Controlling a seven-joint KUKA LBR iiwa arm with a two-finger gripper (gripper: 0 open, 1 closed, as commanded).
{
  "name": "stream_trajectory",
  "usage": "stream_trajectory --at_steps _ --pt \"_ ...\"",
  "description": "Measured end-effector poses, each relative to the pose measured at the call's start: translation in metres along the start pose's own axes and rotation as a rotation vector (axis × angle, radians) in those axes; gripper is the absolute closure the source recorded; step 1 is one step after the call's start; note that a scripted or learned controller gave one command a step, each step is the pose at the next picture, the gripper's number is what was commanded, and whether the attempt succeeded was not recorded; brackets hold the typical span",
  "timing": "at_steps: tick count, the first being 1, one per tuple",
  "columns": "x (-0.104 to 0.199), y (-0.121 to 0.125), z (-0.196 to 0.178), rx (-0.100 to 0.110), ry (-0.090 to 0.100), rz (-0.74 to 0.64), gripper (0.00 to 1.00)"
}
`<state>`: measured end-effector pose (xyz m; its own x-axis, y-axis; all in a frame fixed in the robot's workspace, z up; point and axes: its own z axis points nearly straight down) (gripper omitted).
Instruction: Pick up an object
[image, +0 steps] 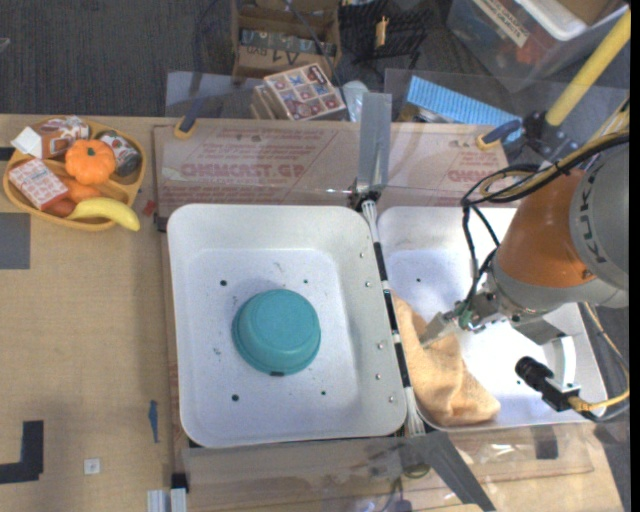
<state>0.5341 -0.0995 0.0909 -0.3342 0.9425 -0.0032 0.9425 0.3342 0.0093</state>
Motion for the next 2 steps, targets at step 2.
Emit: stream_trajectory --at_steps 2 --pt "-0.0023 0.0018 -0.0207 -0.008 -0.001 0.005 1.00"
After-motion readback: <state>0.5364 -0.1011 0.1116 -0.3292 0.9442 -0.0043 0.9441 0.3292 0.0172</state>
